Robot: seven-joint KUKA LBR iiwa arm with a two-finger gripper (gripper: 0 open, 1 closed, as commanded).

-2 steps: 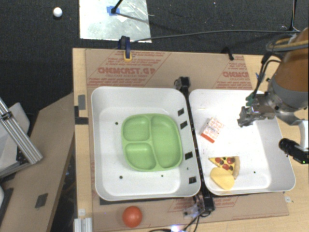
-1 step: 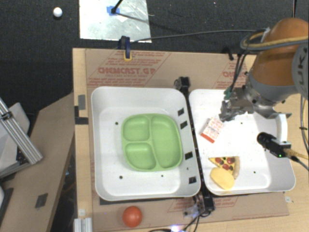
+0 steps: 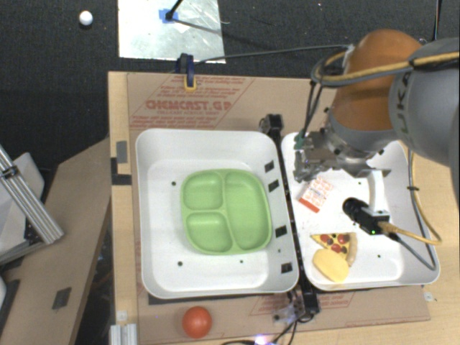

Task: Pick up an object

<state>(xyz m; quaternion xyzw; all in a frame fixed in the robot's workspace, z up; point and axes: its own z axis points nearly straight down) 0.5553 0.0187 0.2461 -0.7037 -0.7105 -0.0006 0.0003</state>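
My gripper [image 3: 305, 165] hangs over the far left part of the right bin [image 3: 410, 264], under the grey and orange arm. Just below it lies a small red and white packet [image 3: 316, 192], flat on the bin floor. Closer to the front are a toy pizza slice [image 3: 336, 241] and a pale yellow rounded piece [image 3: 330, 267], touching each other. Nothing shows between the gripper and the packet. A green divided plate [image 3: 226, 210] lies in the middle of the left bin [image 3: 154, 192].
A red ball [image 3: 196, 321] rests on the bench in front of the left bin. Black clips [image 3: 272, 124] sit along the wall between the two bins. A foil sheet [image 3: 169, 20] and a small white ball [image 3: 86, 18] lie far back.
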